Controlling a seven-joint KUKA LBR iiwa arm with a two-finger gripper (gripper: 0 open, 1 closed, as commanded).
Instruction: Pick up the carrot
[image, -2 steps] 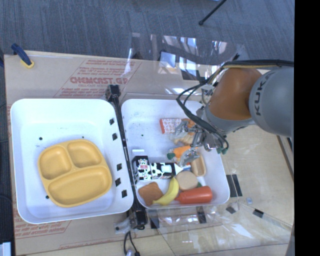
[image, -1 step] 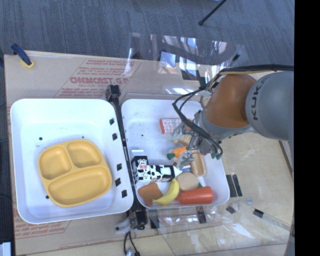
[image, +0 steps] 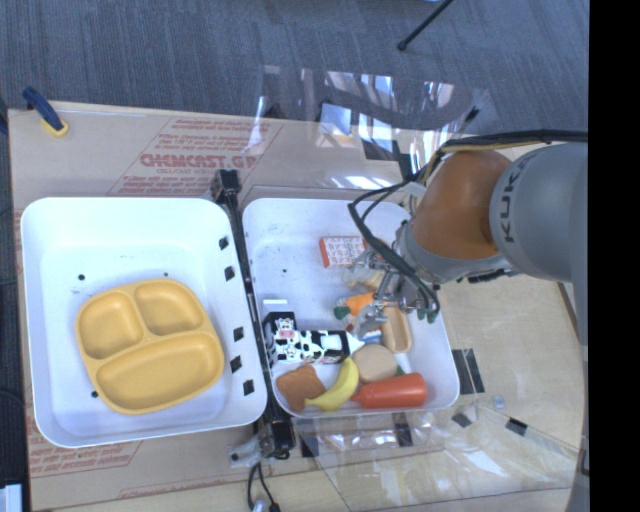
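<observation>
Along the near wall of the right bin (image: 290, 235): a long red piece (image: 392, 391) lying flat, a banana (image: 340, 388) curled against its left end, and a brown slice (image: 297, 383) left of that. Just behind, touching: a round tan piece (image: 375, 362), and a black-and-white cow-patterned block (image: 305, 346) towards the bin's left wall. Farther in, a bun (image: 398, 331) lying beside the round piece.

Next back, mid-bin: the carrot (image: 358, 300), small and orange with a green tip pointing left, lying tilted right at the gripper (image: 378, 303), on its left side. Cannot tell whether touching, nor how the gripper stands, wide or narrow, under cables and shadow. Crowded on the near side by bun and round piece.

Behind the carrot, a red-and-white packet (image: 341, 250), apart from the rest. Above, the grey arm (image: 530, 210) reaching in from the right.

In the left bin (image: 60, 240), a yellow divided plate (image: 150, 345). Beyond both bins, the brown surface (image: 150, 150).
</observation>
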